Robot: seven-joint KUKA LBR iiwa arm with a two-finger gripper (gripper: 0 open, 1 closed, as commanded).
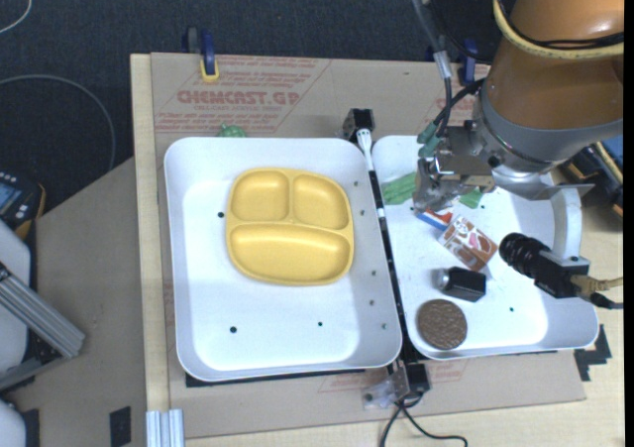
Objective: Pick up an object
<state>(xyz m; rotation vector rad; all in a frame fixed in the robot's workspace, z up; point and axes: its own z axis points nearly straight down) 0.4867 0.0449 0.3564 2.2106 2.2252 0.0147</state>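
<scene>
Gripper (436, 192) low in the right bin (565, 331) over a green piece (400, 187) and what may be a toothpaste tube (433, 221), finger state not discernible, snack packet (469, 242), black block (464, 282), brown disc (441, 323) nearby, yellow divided plate (290, 226) in left bin (198, 306)

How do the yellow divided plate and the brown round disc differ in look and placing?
The yellow divided plate is large, squarish with rounded corners and split into three compartments; the brown round disc is small, circular and undivided. The plate lies in the left bin, alone near its middle; the disc lies in the right bin at its near edge, among other items. Both lie flat.
</scene>
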